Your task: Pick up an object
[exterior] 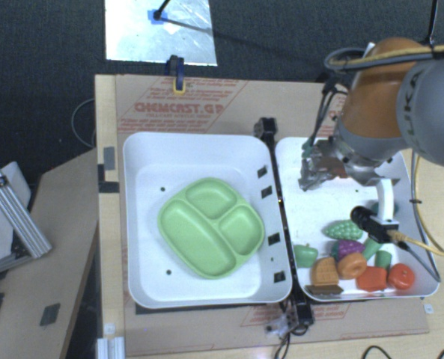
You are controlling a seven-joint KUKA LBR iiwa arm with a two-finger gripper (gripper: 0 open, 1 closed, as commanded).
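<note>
Gripper (pixel 311 176) over upper part of right bin (pixel 296 223); finger state impossible to tell. Toy food pile (pixel 356 256) lies in bin's lower right corner, apart from gripper. Green divided plate (pixel 210 226) in left bin (pixel 143 200).

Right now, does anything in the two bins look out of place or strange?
Nothing looks spilled or broken. The green divided plate lies turned at an angle in the left bin. The toy foods are all crowded into the near corner of the right bin, and the tool hovers apart from them, over bare floor.
</note>
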